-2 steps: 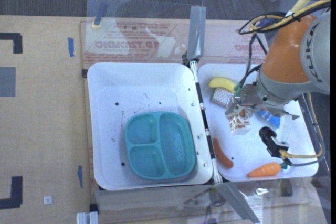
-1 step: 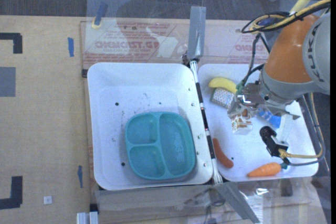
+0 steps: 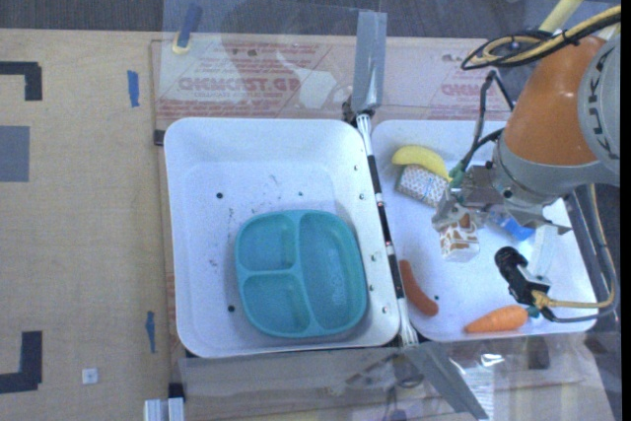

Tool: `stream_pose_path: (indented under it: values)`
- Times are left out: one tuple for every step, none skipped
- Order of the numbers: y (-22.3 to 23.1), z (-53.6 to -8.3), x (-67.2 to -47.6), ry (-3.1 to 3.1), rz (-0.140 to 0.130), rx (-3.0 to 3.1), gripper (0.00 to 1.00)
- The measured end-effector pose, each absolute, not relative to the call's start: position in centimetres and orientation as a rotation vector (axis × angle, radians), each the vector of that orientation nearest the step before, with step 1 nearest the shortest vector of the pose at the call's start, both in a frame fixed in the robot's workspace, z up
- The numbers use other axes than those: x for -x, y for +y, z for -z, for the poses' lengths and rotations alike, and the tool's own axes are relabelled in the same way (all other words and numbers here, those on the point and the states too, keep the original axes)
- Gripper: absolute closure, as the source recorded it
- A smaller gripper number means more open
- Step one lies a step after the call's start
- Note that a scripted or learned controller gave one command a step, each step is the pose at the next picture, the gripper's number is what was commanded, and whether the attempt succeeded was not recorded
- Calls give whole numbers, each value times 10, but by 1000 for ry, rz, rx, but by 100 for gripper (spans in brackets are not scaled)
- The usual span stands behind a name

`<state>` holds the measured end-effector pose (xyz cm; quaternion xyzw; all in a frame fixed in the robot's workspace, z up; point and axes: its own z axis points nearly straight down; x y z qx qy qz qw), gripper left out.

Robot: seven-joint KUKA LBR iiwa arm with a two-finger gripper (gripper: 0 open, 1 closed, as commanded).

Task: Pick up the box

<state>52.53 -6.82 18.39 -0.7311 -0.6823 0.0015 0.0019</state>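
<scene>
- Carrot (image 3: 497, 318) and a red sausage (image 3: 418, 289) are lying nearest us, at the front of the right bin (image 3: 463, 328).
- Just behind them, the small brown and white box (image 3: 459, 235) is sitting right under the hand (image 3: 461, 208), standing a bit tilted.
- I cannot tell how the hand is set.
- Banana (image 3: 421, 158) and a speckled packet (image 3: 423, 184) are crowding close behind the box.
- Over in the left bin (image 3: 197, 163), a teal tray (image 3: 300, 274) is lying well apart.

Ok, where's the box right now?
In the right bin, the box sits mid-bin under the tool, below the banana.
</scene>
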Motion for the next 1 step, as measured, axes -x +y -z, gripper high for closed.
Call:
stream_pose_path:
  values:
    - [-84,-184,-546,-2127,-1,2315,100]
